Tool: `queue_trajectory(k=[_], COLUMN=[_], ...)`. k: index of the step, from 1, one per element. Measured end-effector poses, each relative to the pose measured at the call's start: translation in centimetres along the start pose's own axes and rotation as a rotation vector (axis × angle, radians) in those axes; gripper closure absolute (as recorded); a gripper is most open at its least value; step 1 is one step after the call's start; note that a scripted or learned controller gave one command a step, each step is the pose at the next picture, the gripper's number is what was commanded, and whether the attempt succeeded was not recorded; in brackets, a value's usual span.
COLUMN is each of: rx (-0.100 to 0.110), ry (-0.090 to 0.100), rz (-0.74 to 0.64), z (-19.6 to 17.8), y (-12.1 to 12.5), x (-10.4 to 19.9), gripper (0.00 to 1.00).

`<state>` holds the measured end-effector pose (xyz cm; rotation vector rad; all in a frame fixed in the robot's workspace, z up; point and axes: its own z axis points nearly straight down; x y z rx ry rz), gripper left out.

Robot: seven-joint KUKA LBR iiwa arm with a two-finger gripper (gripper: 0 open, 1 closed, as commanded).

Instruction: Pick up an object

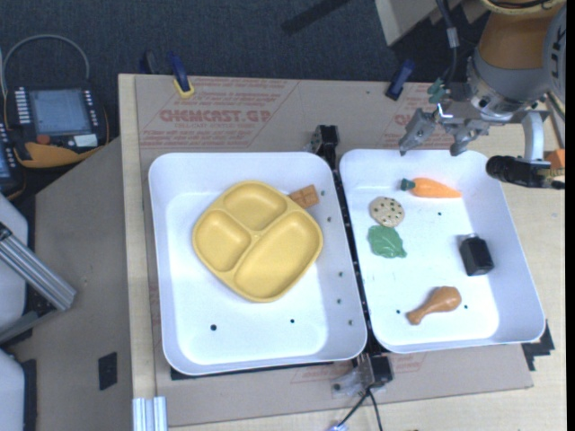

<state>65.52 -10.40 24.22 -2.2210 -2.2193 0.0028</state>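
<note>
My gripper [437,138] hangs open above the far edge of the right bin [512,241], its two fingers spread with nothing between them. Just below it lies a toy carrot [432,188]. Further down the same bin are a round cookie [386,210], a green leaf [387,242], a black block [475,255] and a brown drumstick [434,304]. The left bin [180,268] holds a yellow divided plate [257,239] with a small tan piece [305,197] at its far right rim.
Both bins rest on a cardboard sheet [269,115]. Clamps [182,77] hold its far edge. A pendant with a screen [56,120] sits at far left. A black fitting [324,138] stands between the bins at the back.
</note>
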Motion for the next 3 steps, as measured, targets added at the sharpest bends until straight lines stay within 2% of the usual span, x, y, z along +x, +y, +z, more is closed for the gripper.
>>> queue_trajectory(k=[2,3], rx=[0.003,-0.005], ry=[0.000,-0.001], rz=[0.000,-0.001], z=[11.2,9.7], y=[0.8,1.0], x=[-1.6,-1.6], gripper=[0.00,1.00])
